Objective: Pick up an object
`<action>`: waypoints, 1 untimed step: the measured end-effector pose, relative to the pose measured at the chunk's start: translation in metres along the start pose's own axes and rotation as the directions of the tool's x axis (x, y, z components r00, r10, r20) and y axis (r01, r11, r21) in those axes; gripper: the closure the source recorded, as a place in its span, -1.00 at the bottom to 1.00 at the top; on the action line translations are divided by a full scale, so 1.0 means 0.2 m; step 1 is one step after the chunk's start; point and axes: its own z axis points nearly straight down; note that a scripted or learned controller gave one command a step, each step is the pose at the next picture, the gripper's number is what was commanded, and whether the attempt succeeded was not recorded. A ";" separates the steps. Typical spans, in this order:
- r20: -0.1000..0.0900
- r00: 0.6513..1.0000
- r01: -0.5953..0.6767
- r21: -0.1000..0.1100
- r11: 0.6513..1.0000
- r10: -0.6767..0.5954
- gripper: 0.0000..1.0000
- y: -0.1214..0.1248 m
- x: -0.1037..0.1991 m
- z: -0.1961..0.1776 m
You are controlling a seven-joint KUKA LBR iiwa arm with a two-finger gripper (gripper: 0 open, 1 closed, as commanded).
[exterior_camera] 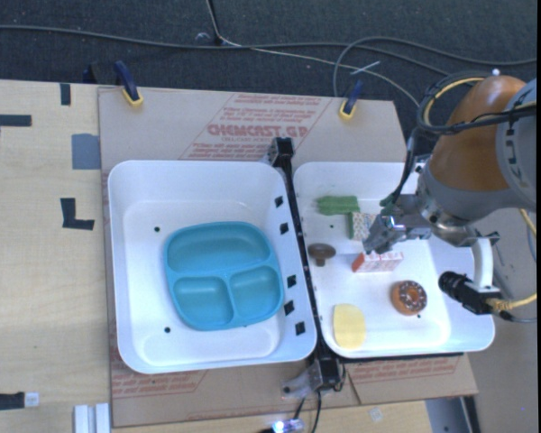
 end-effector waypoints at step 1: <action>0.000 1.000 0.002 0.000 1.000 -0.002 1.00 0.17 0.23 -0.04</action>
